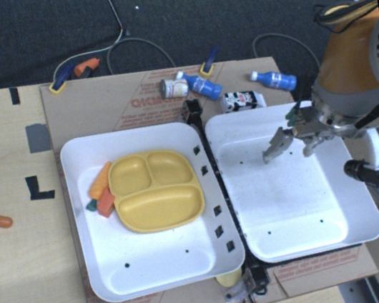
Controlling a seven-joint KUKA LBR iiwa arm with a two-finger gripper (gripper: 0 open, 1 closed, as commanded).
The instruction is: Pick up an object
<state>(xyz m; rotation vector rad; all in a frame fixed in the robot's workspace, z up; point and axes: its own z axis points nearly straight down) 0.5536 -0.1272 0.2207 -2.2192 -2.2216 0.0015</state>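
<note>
Yellow divided plate (156,189) in left bin (92,258), orange carrot (98,183) beside it, claw (292,147) spread, holding nothing

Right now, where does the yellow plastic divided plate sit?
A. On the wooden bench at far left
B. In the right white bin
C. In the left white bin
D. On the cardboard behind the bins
C: the yellow plastic divided plate lies inside the left white bin, beside orange toy food.

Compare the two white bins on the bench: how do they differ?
The left bin holds a yellow divided plate with an orange carrot toy tucked at its left edge; the right bin has the end effector hanging over it. The arm overlaps the right bin, not the left bin. Both are shallow, white and rectangular.
</note>
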